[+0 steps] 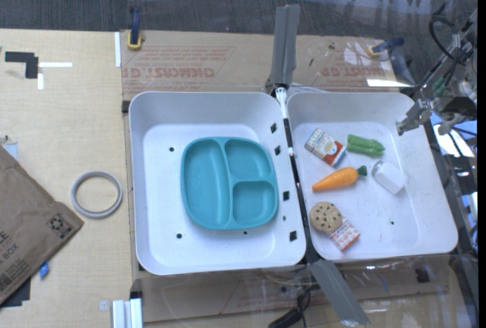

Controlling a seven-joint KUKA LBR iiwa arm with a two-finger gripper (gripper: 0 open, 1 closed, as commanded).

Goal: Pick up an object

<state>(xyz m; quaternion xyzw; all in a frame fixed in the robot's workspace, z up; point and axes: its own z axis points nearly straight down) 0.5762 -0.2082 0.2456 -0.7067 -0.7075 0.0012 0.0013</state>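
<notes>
Orange toy carrot (336, 179) mid right bin (425, 239), gripper (416, 115) at its far-right rim, I can't tell claw state, teal plate (228, 182) left.

Divided plate (228, 183) in left bin (144, 167); carrot (336, 179) (cookie (325, 217) below) in right bin (437, 220).

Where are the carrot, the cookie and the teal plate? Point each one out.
carrot (336, 179), camera view, middle of its orange body.
cookie (325, 217), camera view, centre of its top face.
teal plate (203, 184), camera view, floor of its large left compartment.
</notes>
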